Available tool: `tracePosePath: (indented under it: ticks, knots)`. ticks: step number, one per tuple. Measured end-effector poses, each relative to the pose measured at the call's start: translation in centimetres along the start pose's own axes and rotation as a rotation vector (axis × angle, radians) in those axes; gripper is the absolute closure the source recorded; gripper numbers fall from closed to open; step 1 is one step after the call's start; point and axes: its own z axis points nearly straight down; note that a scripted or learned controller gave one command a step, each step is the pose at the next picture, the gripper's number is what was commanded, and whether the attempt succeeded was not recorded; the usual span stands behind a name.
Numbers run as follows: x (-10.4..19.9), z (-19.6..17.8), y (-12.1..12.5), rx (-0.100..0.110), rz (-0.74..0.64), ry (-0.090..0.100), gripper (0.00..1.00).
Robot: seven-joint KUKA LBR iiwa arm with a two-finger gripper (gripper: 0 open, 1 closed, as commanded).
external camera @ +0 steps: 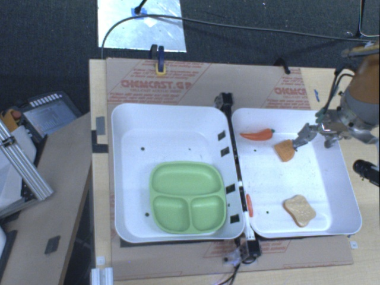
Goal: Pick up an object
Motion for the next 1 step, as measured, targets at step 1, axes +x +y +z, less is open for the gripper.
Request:
tracePosePath:
  ticks: [1]
  knots:
    - [0.04, -0.65, 0.26, -0.011, -0.003, -0.002, 0.0]
